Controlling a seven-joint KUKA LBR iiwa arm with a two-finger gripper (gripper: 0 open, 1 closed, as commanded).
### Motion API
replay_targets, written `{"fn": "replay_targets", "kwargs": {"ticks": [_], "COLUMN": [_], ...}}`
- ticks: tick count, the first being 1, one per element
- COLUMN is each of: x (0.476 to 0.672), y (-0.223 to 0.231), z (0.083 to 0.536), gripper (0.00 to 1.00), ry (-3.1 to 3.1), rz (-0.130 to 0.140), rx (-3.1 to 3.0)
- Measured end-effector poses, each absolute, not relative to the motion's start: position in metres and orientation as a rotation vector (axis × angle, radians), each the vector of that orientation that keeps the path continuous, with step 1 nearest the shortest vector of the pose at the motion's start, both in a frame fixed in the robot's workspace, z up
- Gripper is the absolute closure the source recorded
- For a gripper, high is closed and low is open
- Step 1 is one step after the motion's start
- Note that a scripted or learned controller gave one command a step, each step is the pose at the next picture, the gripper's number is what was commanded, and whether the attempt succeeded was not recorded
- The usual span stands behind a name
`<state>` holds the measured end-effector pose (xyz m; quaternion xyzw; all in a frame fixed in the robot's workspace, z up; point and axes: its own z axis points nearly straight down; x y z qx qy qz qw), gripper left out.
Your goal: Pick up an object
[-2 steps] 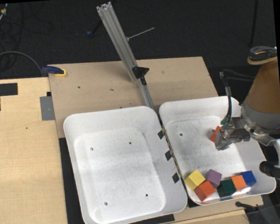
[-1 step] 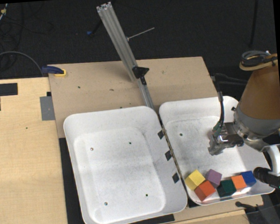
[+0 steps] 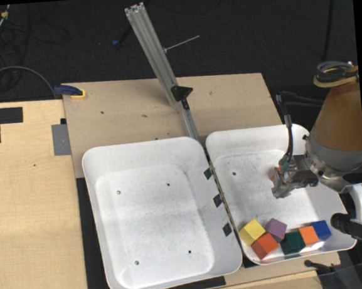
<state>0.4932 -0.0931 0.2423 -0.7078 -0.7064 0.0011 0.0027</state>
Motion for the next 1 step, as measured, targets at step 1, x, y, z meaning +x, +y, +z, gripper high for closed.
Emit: {"fn": "replay_targets", "kwargs": {"ticks": [1], "x": [0.4987], "y": [0.0047], "z": [0.296], "gripper": [1.0], "ry": [-2.23], "rz": [-0.004], "rx": [-2.212]}}
